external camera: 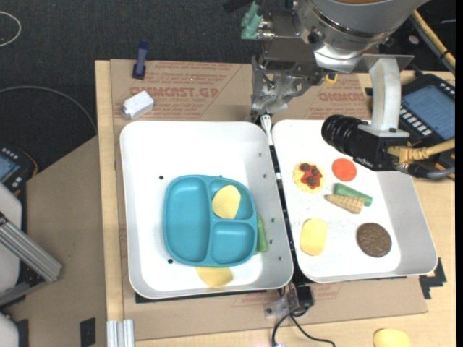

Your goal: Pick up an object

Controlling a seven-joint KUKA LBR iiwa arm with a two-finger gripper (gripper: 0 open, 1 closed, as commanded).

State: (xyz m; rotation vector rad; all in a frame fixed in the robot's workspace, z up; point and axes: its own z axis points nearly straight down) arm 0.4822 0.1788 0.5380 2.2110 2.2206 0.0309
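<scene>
Grey arm's hand (269,101) hovers at upper centre, behind both bins; its grip state is unclear. Nothing lifted: toy foods lie in the right bin (416,226).

Fixed cam above bench (217,85), angled down, both white bins (137,194) fully in frame.

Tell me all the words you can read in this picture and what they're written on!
"CHEMCAST.G…" in red, printed backwards and partly legible, on the brown board behind the white bins.
More red print on the board near the gripper: too blurred to read.
Screen of the tablet at right: too small to read.
</scene>
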